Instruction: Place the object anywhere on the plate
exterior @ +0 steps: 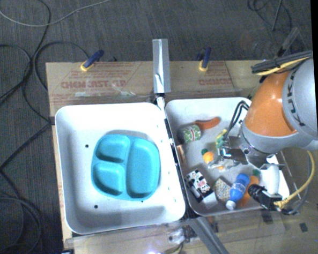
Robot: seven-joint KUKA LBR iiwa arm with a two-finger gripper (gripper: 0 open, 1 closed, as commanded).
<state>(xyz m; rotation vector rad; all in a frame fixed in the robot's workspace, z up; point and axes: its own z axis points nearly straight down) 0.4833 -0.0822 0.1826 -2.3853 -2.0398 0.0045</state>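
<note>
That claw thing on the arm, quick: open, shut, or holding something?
Gripper: cannot be told; it is low in the right bin among the toys, with the arm covering much of it.

The blue plate (pixel 127 166) looks like smooth, faintly glossy plastic. Both white bins (pixel 73 129) have a smooth, satin plastic finish. Under them, the tabletop (pixel 119 83) is matt brown cardboard with printed red lettering. The arm's orange band (pixel 268 109) shines glossy, and the floor (pixel 31 51) is rough grey carpet.
</note>
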